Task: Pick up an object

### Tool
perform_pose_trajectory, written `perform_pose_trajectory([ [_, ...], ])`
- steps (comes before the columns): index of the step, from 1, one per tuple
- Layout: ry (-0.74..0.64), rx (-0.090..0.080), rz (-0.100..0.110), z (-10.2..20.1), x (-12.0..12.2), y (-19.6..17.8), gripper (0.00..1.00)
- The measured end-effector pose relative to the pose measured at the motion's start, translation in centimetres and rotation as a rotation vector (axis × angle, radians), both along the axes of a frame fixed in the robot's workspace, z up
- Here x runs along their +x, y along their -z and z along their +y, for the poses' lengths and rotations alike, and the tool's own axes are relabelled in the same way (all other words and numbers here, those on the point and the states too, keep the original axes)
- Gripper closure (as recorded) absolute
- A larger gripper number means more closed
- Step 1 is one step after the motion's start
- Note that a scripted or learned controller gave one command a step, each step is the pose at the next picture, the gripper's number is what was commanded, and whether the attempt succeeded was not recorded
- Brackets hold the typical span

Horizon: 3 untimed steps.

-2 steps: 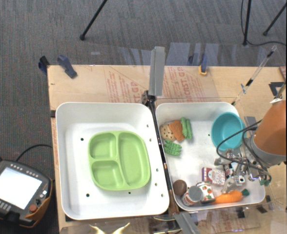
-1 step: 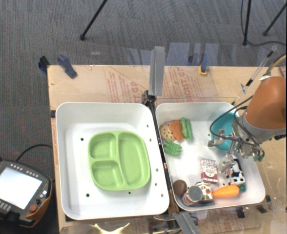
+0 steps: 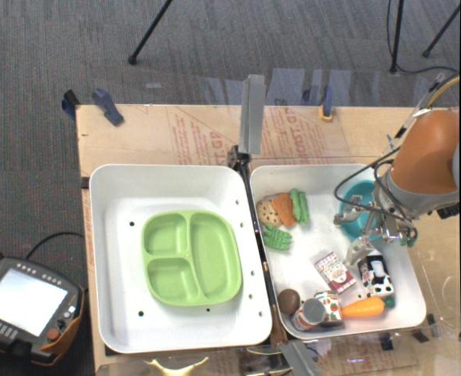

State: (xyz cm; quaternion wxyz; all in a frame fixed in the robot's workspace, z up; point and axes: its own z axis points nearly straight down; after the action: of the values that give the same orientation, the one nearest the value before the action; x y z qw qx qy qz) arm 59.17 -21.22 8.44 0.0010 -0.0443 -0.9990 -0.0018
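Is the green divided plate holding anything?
Empty: all three compartments of the green divided plate show bare green, in the left bin.

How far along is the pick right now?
Done: the arm has reached over the right bin. In hand: the gripper hangs low beside the teal bowl, with nothing visibly held. Left: grasping and lifting something; the carrot and other items lie in the bin.

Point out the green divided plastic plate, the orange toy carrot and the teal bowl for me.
green divided plastic plate (image 3: 191, 257), camera view, centre divider.
orange toy carrot (image 3: 362, 309), camera view, middle of its body.
teal bowl (image 3: 361, 191), camera view, visible rim left of the arm.
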Motion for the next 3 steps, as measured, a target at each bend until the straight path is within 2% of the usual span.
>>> perform_pose_trajectory([
  [1,0.173,-0.001,0.004,1.1,-6.9,0.1,0.0],
  [2,0.164,0.0,0.0,0.1,0.0,0.0,0.0],
  [3,0.157,-0.001,0.001,0.1,0.0,0.0,0.0],
])
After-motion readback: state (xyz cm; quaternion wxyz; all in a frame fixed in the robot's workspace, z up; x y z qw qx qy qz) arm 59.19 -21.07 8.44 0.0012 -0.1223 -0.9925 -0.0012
